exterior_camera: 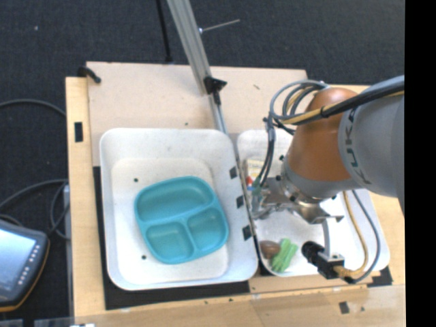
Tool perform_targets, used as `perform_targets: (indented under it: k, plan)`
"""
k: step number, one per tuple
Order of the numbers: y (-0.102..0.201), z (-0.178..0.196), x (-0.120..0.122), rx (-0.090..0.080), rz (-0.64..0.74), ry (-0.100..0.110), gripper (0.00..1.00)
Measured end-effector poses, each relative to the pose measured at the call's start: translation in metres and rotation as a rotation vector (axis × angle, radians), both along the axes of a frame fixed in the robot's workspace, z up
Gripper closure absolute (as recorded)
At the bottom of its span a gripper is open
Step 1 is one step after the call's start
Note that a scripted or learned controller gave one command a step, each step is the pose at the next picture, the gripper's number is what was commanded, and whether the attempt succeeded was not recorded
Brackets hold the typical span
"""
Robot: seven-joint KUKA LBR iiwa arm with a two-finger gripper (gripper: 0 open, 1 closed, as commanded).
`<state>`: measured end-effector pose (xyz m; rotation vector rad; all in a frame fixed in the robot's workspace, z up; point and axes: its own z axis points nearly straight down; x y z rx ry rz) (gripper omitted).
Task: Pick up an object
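While the claw, grip unreadable, hangs above, the green object lies just below.

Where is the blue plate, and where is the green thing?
blue plate (180, 219), camera view, on the ridge between its three compartments.
green thing (286, 255), camera view, on the middle of its visible length, in the right bin.

Two white bins, one teal divided tray, one green object, one brown object.
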<state>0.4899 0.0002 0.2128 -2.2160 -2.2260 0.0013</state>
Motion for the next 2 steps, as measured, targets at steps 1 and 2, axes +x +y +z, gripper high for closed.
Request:
perform_targets:
  k: [1, 2]
  plan:
    - [-0.063, 0.016, 0.011, -0.003, -0.009, -0.004, 1.00]
    - [-0.053, -0.013, 0.000, -0.001, -0.006, 0.000, 1.00]
